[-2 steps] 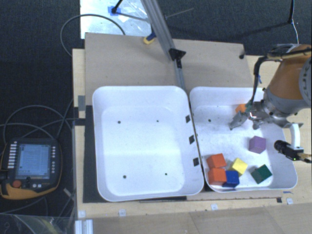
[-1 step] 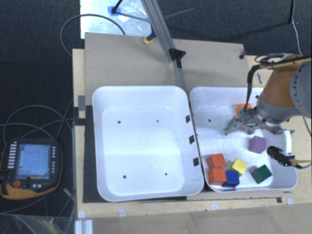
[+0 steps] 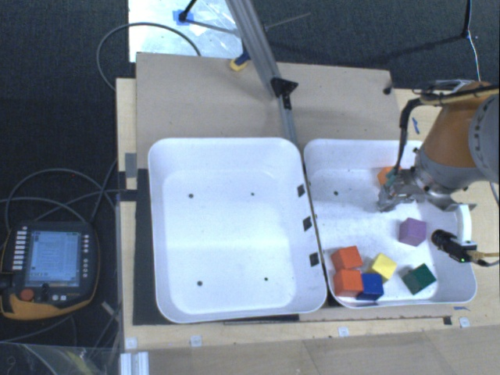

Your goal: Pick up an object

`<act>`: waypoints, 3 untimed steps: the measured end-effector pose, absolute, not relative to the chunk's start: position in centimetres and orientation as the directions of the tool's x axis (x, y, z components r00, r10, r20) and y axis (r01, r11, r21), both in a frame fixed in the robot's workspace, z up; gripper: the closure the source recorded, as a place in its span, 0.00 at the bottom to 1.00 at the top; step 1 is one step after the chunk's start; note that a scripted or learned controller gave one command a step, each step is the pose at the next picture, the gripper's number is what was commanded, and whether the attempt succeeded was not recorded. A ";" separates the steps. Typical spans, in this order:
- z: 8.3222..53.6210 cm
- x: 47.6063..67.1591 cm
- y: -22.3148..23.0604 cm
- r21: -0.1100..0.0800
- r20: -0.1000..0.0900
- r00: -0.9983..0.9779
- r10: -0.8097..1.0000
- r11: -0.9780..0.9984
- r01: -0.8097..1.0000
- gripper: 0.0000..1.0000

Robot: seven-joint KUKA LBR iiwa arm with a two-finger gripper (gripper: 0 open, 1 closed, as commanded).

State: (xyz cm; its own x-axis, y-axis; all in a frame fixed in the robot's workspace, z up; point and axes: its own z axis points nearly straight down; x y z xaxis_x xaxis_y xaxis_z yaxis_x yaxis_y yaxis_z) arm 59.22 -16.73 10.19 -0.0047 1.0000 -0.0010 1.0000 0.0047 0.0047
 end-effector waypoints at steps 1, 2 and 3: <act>16.7 59.3 -17.0 0.008 -0.002 -0.004 1.000 0.004 1.000 1.00; 22.1 59.5 -17.0 0.008 -0.002 -0.005 1.000 0.005 1.000 1.00; 23.2 59.7 -12.2 0.003 0.001 -0.010 1.000 0.010 1.000 1.00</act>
State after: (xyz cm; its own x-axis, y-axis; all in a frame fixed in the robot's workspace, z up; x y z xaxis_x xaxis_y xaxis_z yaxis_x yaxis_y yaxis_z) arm 59.66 -12.17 23.19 -0.0101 0.9999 0.0012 0.9999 0.0101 0.0033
